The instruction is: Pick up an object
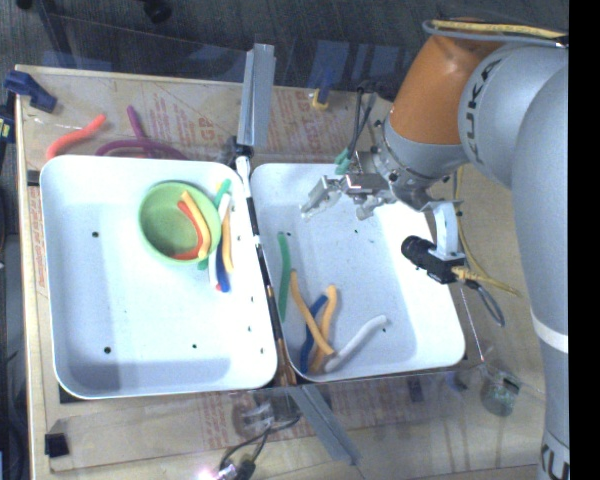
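I see the arm (500, 118) reaching in from the right over the counter (180, 108), wrist hanging above the back of the right bin (420, 338). Left bin (80, 298) holds a green bowl (170, 223) with a few coloured sticks across it. Right bin has the loose candidates near its front left corner: a green stick (284, 263), an orange stick (310, 318), a blue piece (327, 306) and a white stick (365, 335), lying close together, some overlapping. The gripper (330, 193) sits up at the bin's far end, well apart from that pile, jaws look apart with nothing between them. I judge this as the approach step, nothing picked yet. Next move needs travel toward the near corner, descent onto one stick, probably the white one as it lies most separate, then close.
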You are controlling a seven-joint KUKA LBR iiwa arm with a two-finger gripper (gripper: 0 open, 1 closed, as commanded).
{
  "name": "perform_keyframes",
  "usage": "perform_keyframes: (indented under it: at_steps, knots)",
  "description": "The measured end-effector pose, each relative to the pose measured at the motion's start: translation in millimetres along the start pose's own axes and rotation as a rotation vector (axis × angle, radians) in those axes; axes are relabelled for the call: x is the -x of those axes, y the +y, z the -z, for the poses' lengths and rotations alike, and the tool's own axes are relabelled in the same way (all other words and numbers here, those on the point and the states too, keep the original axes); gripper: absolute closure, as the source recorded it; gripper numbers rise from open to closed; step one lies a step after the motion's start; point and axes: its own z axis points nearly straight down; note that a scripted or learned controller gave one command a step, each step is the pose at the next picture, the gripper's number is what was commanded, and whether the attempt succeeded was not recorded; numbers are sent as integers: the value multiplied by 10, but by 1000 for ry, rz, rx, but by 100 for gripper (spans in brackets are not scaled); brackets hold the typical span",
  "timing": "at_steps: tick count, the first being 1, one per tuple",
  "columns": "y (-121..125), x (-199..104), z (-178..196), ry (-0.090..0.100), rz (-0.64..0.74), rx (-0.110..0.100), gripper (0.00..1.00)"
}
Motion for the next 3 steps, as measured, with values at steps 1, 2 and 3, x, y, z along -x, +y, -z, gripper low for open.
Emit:
perform_keyframes:
  at_steps: [1, 2, 3]
  knots:
    - [-421, -12, -1117, -1, 151, -1, 0]
    - [-1151, 255, -1425, 0, 114, 2, 0]
    - [-1140, 253, -1322, -1, 121, 3, 100]
